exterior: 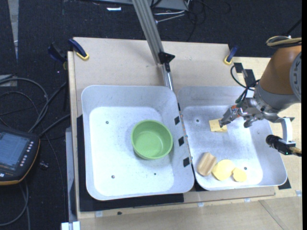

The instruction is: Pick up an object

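Observation:
In the right bin point(268, 162) my gripper point(235, 122) hangs low over the back half, fingers spread open with nothing between them. Its left fingertip point(223, 122) sits at the right edge of a small flat yellow block point(216, 126); I cannot tell if it touches. Near the bin's front lie a tan oblong piece point(206, 163), a round yellow piece point(223, 169) and a smaller yellow piece point(239, 175), close together. A green bowl point(152, 139) stands upright in the middle of the left bin point(103, 128).
A slanted metal pole point(151, 30) runs from the top down to the ridge between the bins. Clamps point(76, 47) hold the board's back corners. The grey and orange arm point(283, 75) comes in from the right, with a cable and connector point(283, 145) over the right bin's rim.

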